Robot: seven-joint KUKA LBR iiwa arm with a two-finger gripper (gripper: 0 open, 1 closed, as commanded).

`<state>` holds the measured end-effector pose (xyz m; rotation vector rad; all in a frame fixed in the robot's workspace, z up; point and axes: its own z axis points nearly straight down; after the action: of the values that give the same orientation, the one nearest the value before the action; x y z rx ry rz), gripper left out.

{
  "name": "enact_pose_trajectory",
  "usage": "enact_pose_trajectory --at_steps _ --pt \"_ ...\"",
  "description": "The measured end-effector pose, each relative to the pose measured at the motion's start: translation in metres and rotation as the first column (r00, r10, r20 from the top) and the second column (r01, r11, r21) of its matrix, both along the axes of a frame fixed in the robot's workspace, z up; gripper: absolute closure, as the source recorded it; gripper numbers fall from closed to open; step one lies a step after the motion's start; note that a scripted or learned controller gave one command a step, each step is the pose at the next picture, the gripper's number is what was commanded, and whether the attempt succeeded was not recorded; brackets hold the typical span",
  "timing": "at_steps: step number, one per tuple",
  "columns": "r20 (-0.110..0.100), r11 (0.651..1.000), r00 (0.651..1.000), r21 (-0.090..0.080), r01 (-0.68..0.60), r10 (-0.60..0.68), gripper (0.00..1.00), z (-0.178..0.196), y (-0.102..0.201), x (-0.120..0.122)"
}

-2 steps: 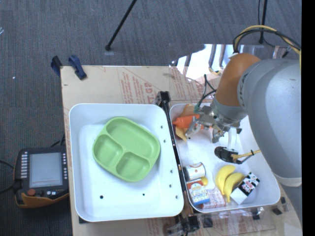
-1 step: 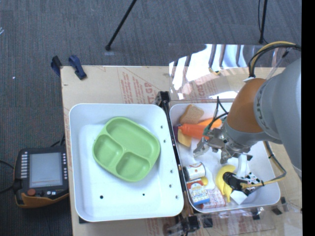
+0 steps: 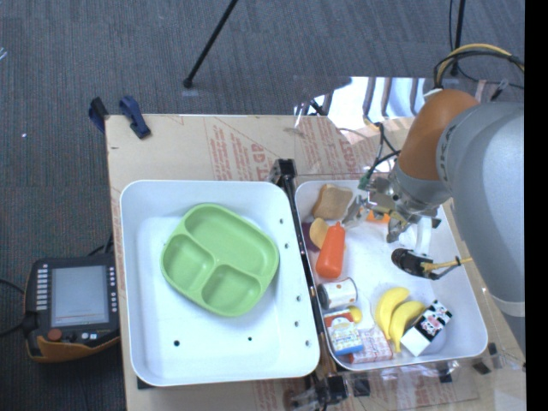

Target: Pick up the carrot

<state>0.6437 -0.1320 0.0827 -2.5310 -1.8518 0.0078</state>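
Carrot [image 3: 330, 251] lies flat in the right bin [image 3: 469, 302], untouched. Gripper [image 3: 383, 205] hovers just beside its tip, finger state unreadable, likely approaching.

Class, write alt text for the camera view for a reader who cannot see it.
A grey robot arm reaches into the right bin, above an orange carrot lying among bananas and other toy food. The left bin holds a green divided plate.
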Motion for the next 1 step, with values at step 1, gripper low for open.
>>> enact_pose_trajectory --at_steps 1 --pt "-0.009 1.000 1.000 0.000 -0.008 0.008 1.00 0.0049 0.0022 -0.0001"
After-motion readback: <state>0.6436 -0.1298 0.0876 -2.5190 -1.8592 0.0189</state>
